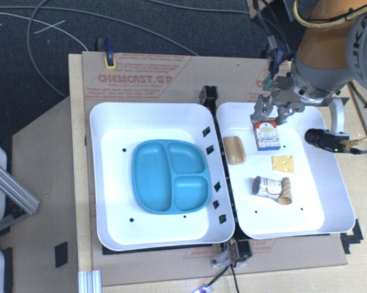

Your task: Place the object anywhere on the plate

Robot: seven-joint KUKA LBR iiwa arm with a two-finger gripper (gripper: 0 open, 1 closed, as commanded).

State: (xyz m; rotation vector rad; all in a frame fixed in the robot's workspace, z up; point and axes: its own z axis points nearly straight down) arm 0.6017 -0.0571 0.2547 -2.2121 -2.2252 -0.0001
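1. Sitting in the left bin (104,163): a blue divided plate (170,176) with three compartments, roughly centred, nothing on it.
2. Right bin (330,206) holds four items: a small carton (267,135) with red and blue print at 12 o'clock, a tan oblong piece (234,149) at 9 o'clock near the bin's left wall, a yellow cheese-like square (283,163) near centre, and a crumpled tube-like wrapper item (272,188) at 6 o'clock of the square.
3. Gripper (274,112) hangs over the right bin's 12 o'clock end, jaws spread, tips just above the carton's top edge; can't tell if touching, nothing clearly clamped.
4. Carton lies flat, well apart from the plate.
5. Both bins rest on a cardboard sheet (147,72) covering the desk; blue clamp (110,52) at its 11 o'clock corner.
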